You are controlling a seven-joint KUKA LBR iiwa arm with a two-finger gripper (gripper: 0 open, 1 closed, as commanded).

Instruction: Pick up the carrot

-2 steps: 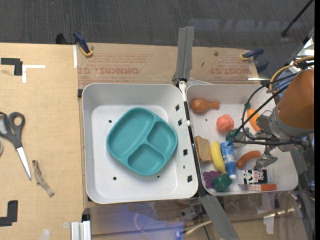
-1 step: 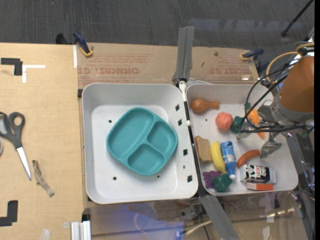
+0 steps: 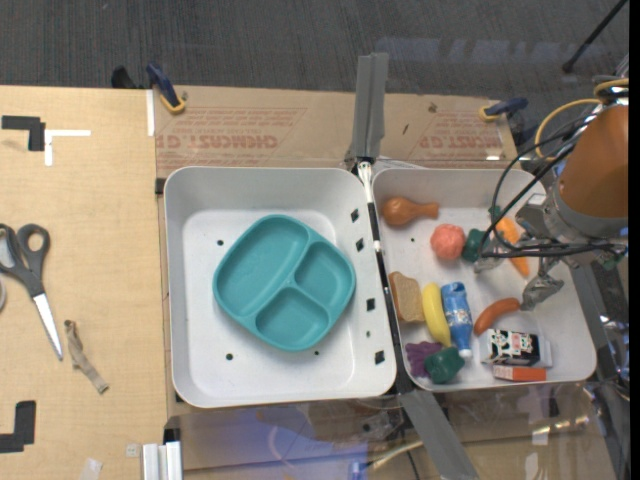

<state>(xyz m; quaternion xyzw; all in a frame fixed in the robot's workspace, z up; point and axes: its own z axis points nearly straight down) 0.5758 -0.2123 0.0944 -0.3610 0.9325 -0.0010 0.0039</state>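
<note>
The carrot (image 3: 509,234) is orange with a green top (image 3: 476,244). It lies in the right bin (image 3: 570,368) near the back right, partly hidden under the gripper. My gripper (image 3: 511,277) hangs right over the carrot. One grey finger (image 3: 490,259) points left across the carrot and the other finger (image 3: 541,290) sits lower right. They stand apart, open, with the carrot's orange end showing between them. The grey wrist with its orange band (image 3: 603,163) rises at the right edge.
The right bin also holds a drumstick (image 3: 408,209), a red-orange ball (image 3: 448,241), bread (image 3: 405,296), a banana (image 3: 434,313), a blue bottle (image 3: 457,316), a sausage (image 3: 496,314), grapes (image 3: 422,353) and a milk carton (image 3: 516,348). A teal divided plate (image 3: 285,282) fills the left bin. Scissors (image 3: 32,278) lie far left.
</note>
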